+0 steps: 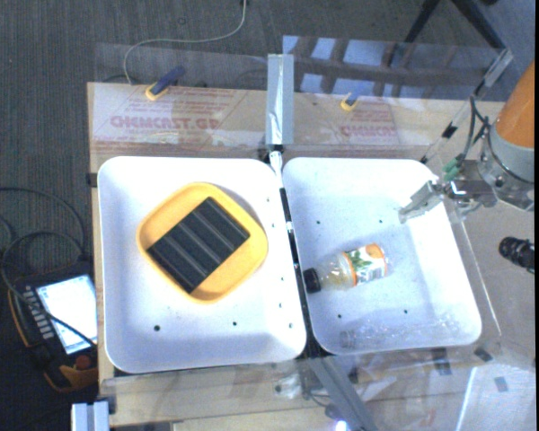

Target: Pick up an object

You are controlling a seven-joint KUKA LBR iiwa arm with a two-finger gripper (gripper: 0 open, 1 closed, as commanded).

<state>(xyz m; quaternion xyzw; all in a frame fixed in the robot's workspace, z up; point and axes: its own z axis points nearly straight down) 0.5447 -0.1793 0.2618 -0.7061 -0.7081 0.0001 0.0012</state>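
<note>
Bottle (349,268): lies on its side, lower middle of right bin (449,326), long axis roughly left-right, cap leftward. Gripper (418,206): upper right of bottle, well apart. Finger spread: cannot tell.

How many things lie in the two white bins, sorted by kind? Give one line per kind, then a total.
Yellow dish with a black ridged top, left bin: 1
Small bottle with a black cap, lying in the right bin: 1
Total: 2
</note>
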